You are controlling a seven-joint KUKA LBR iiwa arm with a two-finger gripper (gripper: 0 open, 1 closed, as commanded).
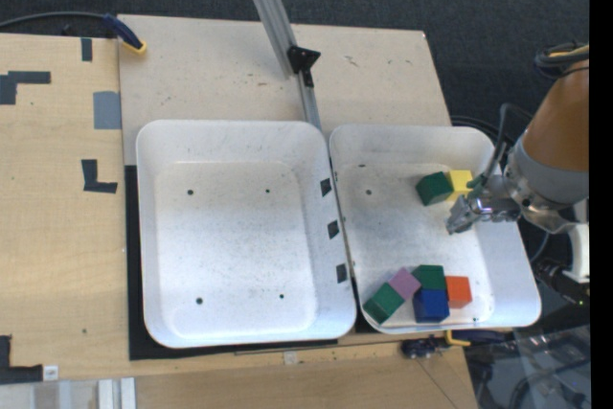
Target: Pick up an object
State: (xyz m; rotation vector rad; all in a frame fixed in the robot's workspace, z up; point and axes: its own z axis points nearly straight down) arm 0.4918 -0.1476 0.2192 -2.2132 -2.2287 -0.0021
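Camera view, listed front to back. Item one: right bin (498, 302), front corner, holding a tight cluster of blocks, namely a dark green block (384, 303), a lilac block (404, 283), a blue block (431, 305), a second green block (428, 277) and an orange block (459, 290), all touching or just beside one another. Item two: left bin (153, 206), white, speckled. Item three: gripper (463, 215), low over the right bin's mid-right area, on the grey wrist below the orange band; whether it is spread or pressed together cannot be told, and nothing can be seen pinched in it. Item four: green cube (434, 188) with a yellow block (461, 180) touching it on its right, both just beside the gripper, up and slightly left of it. These are judged the nearest candidates; the front cluster lies well apart, toward the viewer. Item five: tabletop (383, 72), bare board behind the bins, crossed by a slanted metal rail (268, 0).
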